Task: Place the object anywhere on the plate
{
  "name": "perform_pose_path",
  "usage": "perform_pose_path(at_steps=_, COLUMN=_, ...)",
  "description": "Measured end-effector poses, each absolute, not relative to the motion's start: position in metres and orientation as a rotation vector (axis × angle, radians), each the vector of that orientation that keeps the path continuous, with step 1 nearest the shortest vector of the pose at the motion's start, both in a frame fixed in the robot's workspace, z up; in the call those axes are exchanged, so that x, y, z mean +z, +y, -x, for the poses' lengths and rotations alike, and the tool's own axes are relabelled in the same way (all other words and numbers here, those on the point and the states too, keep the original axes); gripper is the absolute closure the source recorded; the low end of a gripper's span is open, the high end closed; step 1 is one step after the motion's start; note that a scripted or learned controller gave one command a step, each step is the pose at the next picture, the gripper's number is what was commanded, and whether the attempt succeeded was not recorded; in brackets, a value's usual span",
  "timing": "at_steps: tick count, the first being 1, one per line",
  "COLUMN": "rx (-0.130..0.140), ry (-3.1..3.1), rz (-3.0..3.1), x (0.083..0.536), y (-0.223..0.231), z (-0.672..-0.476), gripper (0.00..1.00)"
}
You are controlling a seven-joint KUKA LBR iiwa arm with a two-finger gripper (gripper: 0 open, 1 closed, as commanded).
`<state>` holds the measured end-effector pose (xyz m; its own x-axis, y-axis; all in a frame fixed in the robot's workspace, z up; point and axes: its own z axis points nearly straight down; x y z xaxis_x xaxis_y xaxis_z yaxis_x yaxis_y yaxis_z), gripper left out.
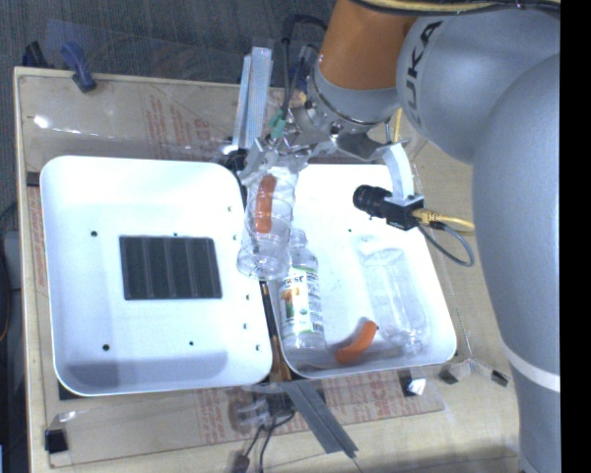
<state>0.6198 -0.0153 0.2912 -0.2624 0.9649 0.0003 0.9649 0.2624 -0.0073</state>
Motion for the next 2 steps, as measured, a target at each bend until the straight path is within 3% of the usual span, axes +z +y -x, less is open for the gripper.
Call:
perform_pose_path(at_steps=1, rx=0.007, ry=-2.681, rz=1.628, x=0.2290, y=0.0299, z=-0.5919, gripper=1.00)
perform_pose_path(at_steps=2, rx=0.006, ry=-2.682, rz=1.629, x=0.2297, y=0.0296, z=-0.5922, gripper=0.00)
